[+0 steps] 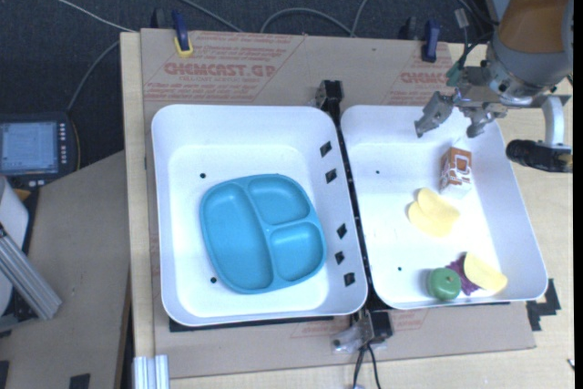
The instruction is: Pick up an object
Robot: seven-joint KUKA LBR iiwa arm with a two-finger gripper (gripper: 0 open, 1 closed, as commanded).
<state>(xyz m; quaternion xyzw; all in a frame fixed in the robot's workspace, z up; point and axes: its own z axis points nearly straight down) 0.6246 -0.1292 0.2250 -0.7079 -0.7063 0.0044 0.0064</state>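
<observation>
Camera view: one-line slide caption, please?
Open tool above right bin, nothing held; blue tray in left bin.

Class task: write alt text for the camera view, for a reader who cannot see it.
A gripper hangs open over the right bin, above a small orange carton, yellow pieces and a green object. The left bin holds a blue divided tray.

The arm (537, 5) is cut off by the picture's top and right edges above the right bin (387, 196). In that bin's near corner, a purple thing (463, 278) lies mostly hidden beneath a yellow piece (485, 272) and beside a green round object (444, 284); its kind cannot be told. The print on the small orange-and-white packet (456, 168) is too small to read. Left of the counter (137, 196), a small screen (32, 148) is blurred.
</observation>
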